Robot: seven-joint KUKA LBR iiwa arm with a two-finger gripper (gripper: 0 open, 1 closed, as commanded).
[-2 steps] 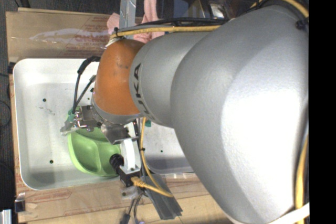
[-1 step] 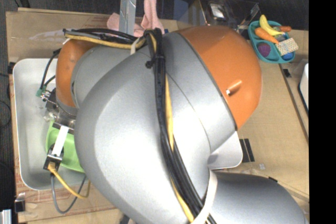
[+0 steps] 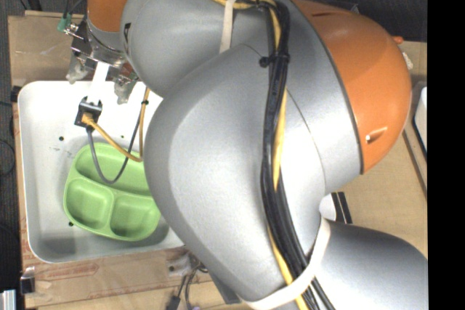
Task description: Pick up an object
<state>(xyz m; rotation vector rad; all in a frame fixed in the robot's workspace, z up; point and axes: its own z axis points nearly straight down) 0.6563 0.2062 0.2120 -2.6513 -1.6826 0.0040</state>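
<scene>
Occupying the white bin (image 3: 33, 156) on the wooden surface (image 3: 33, 40): one green divided tray (image 3: 109, 203) at its near end, the tool (image 3: 98, 80) poised over the far end, fingers slightly parted with nothing between them, grey arm (image 3: 240, 156) overhead.

One green divided tray (image 3: 112, 203), one white bin (image 3: 40, 156), one arm (image 3: 240, 141).

Light is even and fairly bright, falling from above. The arm (image 3: 240, 141) shows soft sheen on its grey shells, brightest toward 12 o'clock. It shades the white bin (image 3: 36, 156) toward 3 o'clock. Focus is slightly soft (the nearest casing most), and the corners at 12 o'clock stay dim.
</scene>
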